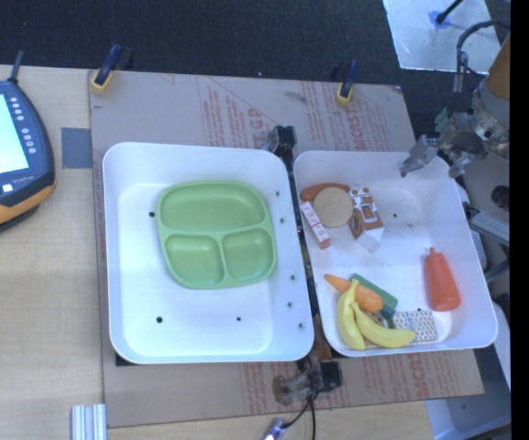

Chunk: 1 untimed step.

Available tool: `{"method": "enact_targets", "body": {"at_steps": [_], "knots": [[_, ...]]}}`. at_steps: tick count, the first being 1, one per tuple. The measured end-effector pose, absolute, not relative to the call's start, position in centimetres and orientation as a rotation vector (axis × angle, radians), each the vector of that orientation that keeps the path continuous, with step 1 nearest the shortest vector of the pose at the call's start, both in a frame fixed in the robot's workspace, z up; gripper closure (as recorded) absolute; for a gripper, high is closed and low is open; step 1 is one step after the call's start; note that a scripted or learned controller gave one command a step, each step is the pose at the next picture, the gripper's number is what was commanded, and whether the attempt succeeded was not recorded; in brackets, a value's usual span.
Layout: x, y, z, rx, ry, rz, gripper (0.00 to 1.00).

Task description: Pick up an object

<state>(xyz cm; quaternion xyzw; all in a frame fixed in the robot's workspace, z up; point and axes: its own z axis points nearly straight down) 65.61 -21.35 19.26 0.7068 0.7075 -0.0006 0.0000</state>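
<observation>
The right bin [402, 236] holds several items: a round tan bun [332, 206] with a small red-and-white box [314, 225] beside it, a brown-and-white carton [366, 216], an orange bottle [442, 280], a carrot [358, 292] on a green piece [375, 291], a yellow banana [365, 326], and a speckled sponge [417, 323]. My gripper [432, 154] hovers over the bin's far right corner, well apart from all of them. Its fingers stand spread with nothing between them.
The left bin [131, 273] holds a green divided plate [217, 234]. A teach pendant [5, 154] lies on the bench at the far left. Clamps [106, 68] hold the cardboard base at its far edge.
</observation>
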Motion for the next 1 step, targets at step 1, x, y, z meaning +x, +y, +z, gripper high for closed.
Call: {"method": "enact_targets", "body": {"at_steps": [1], "knots": [[65.65, -20.78, 23.37, 2.219, 2.225, 0.0, 0.0]]}}
